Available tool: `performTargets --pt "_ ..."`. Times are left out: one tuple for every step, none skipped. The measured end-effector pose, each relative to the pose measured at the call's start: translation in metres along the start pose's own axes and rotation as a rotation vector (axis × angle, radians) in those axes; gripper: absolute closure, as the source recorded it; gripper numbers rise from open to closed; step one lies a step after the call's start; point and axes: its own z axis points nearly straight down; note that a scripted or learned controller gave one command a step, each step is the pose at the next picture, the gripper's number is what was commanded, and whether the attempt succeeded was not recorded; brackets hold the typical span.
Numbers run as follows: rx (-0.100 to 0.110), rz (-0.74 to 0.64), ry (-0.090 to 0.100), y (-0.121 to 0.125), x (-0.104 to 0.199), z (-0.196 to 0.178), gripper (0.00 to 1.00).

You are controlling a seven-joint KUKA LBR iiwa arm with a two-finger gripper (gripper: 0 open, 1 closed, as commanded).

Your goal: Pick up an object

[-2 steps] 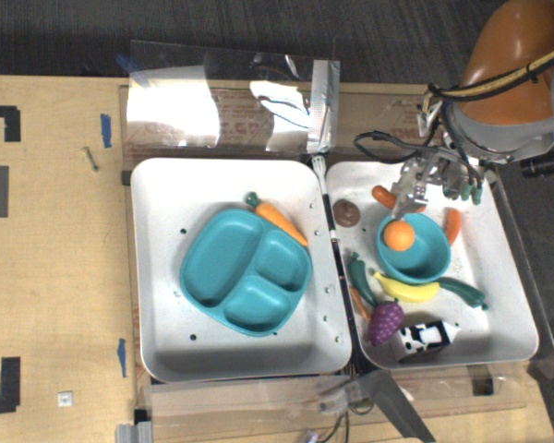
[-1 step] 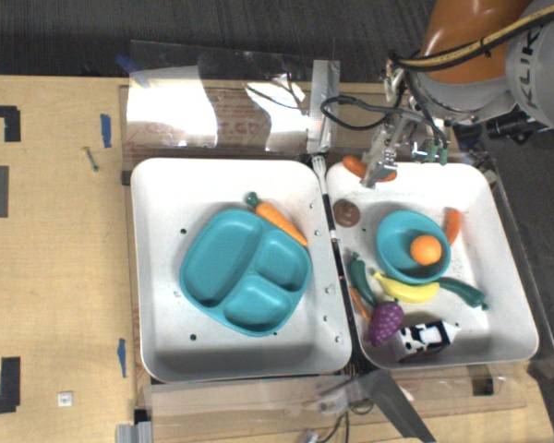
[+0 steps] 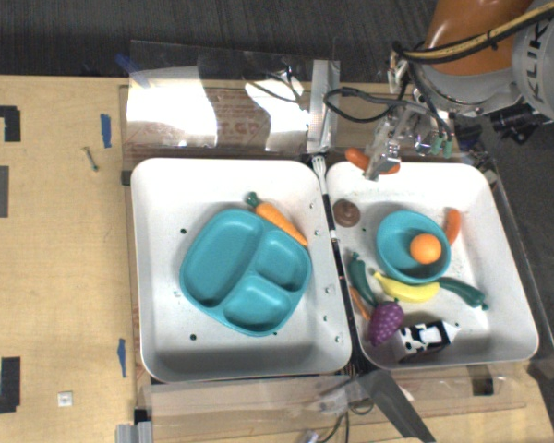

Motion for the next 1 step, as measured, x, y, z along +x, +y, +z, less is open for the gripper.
performTargets --pt "0.0 -0.226 0.009 -0.0021 0.0067 -0.0045 1.0"
